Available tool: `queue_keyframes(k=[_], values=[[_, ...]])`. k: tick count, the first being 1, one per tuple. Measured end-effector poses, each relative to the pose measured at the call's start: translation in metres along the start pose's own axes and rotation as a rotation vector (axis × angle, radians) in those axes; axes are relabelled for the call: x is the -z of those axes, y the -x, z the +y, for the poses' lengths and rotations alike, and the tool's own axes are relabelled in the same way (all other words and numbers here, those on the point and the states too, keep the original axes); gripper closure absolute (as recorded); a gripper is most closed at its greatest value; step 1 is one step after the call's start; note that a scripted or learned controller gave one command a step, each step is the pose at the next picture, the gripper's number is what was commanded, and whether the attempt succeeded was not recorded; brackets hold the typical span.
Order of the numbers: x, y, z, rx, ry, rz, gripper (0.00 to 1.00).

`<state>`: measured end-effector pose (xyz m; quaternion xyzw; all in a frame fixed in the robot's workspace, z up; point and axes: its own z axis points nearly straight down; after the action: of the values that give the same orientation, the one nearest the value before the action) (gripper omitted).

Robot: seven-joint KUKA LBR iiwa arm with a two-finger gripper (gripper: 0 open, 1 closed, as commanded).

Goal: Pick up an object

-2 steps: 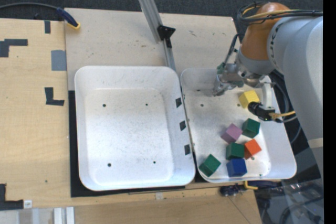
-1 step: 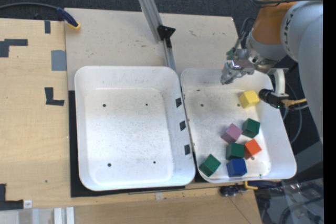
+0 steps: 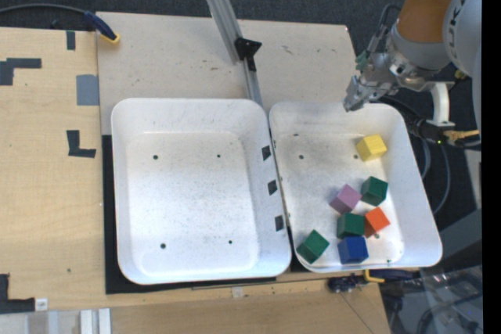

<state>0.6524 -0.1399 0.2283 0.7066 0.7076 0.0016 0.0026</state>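
Several small blocks lie in the right bin [image 3: 407,138]: a yellow block [image 3: 372,146], a purple block [image 3: 344,199], a green block [image 3: 375,189], an orange block [image 3: 377,220], a dark green block [image 3: 351,225], a blue block [image 3: 353,249] and another green block [image 3: 314,245]. My gripper [image 3: 354,101] hangs over the far rim of the right bin, above and a little left of the yellow block. Nothing shows between its tips.
The left bin [image 3: 125,121] sits beside the right one. A slanted metal rail [image 3: 223,4] runs from the top down to the gap between the bins. A blue and yellow tool [image 3: 102,26] lies at the bench's back left.
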Motion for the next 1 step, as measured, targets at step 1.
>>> queue_keyframes(k=[1], values=[[0.0535, -0.0003, 0.0013, 0.000, -0.001, 0.001, 1.00]])
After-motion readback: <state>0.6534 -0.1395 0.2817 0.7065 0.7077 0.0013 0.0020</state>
